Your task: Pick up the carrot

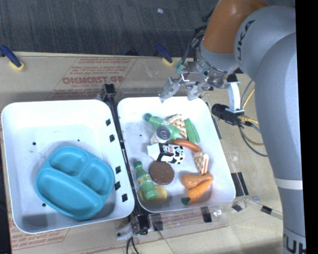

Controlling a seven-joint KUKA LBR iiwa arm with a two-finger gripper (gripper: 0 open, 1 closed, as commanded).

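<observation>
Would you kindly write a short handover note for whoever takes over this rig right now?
Gripper: open, holding nothing, above the far rim of the right bin.
Carrot: lying at the near end of the right bin, beside the chicken drumstick.
Left bin: holds a blue divided tray.
Done: nothing yet; carrot untouched.
Left: reach down to the carrot, grasp it, lift it.

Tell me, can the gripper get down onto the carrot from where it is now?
Probably yes. The gripper hangs over the right bin's far rim, while the carrot lies uncovered near the front edge, though a drumstick presses against it.
</observation>
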